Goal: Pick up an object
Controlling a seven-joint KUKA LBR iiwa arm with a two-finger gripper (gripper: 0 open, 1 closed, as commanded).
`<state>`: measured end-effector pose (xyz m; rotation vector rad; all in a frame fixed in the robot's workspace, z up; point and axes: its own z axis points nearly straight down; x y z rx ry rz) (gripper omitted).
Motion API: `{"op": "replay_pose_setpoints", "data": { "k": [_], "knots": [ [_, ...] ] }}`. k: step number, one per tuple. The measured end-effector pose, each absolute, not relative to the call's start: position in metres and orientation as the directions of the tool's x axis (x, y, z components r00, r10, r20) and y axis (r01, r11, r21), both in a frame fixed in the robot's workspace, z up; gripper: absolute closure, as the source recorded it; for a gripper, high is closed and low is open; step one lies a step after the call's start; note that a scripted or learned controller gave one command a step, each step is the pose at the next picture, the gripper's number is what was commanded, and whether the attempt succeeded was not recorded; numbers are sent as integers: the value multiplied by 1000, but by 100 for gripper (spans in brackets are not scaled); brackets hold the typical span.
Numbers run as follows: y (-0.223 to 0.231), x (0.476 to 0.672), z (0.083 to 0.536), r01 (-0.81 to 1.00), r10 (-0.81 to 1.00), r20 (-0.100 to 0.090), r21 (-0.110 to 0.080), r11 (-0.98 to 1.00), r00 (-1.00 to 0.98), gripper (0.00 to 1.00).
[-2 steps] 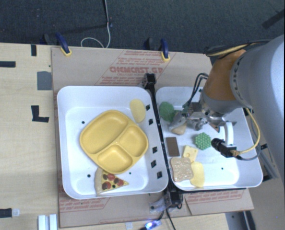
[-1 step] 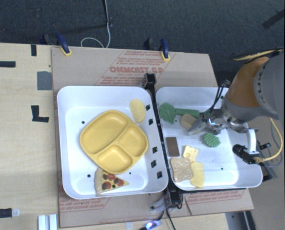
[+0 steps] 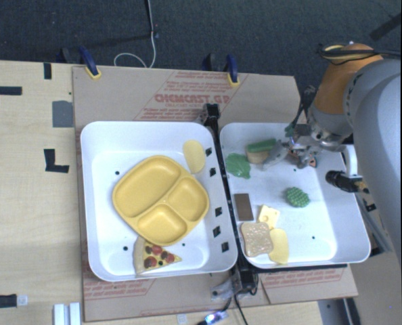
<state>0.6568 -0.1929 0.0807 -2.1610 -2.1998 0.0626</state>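
Reaching in over the far right corner of the right bin [image 3: 336, 246], the arm [image 3: 380, 107] carries its gripper [image 3: 297, 151] low above the bin's far edge. How its jaws stand cannot be told: the wrist hardware hides them, and nothing shows clearly between them.

Just beside the gripper, toward the bin's far left part, lies a small sandwich-like piece [image 3: 260, 151], green on top with a tan layer below. Next to it, against the left wall, sits a flat green leaf shape [image 3: 238, 166]. Near the middle of the bin rests a round, bumpy green piece [image 3: 297, 197], apart from everything else. Along the left wall lies a brown rectangular bar [image 3: 243, 206], and toward the near left corner a pale yellow cheese wedge [image 3: 269, 216], a speckled toast slice [image 3: 256, 238] and a smooth yellow oval piece [image 3: 279, 245] cluster together, touching or nearly so.

In the left bin [image 3: 96, 249], a yellow divided plate [image 3: 160, 198] fills the middle. A pale yellow oval piece [image 3: 194, 156] lies at its far right edge, and a pizza slice [image 3: 153, 256] with red spots lies by the near edge.
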Motion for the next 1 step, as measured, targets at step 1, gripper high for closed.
{"op": "replay_pose_setpoints", "data": {
  "k": [1],
  "knots": [
    [-139,662,83,1000,1000,-8,-23,-4,4,0]
  ]
}}
